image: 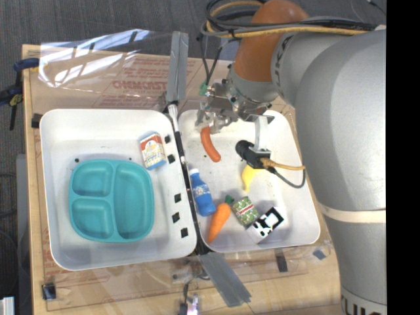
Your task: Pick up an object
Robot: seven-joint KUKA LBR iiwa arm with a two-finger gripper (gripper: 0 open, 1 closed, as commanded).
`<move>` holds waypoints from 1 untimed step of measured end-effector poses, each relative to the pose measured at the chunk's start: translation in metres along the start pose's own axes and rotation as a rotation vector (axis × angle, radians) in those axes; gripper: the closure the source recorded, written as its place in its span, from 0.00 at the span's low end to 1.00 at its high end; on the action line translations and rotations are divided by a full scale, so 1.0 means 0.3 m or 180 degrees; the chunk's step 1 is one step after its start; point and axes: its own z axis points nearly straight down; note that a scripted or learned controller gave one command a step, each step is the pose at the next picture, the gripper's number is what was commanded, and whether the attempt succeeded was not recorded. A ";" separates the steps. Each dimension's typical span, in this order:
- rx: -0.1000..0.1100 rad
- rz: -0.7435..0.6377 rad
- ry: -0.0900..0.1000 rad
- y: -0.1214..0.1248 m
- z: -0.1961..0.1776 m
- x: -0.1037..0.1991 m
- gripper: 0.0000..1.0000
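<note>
The grey arm's two-finger gripper [209,118] hangs over the far left corner of the right white bin [298,176], just above the upper end of an orange-red sausage-shaped toy [210,144] lying on the bin floor; how wide the pincer stands cannot be told, and nothing shows in its hold. Nearer lie a blue bottle [201,193], an orange carrot [219,220], a yellow banana-like piece [249,176] and a black-and-white patterned block [268,222]. The left white bin [52,176] holds a teal divided plastic plate [112,200] and a small printed carton [152,151].
</note>
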 end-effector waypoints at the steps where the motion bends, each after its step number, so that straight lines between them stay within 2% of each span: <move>1: -0.0005 -0.0778 -0.0004 0.026 -0.072 -0.022 1.00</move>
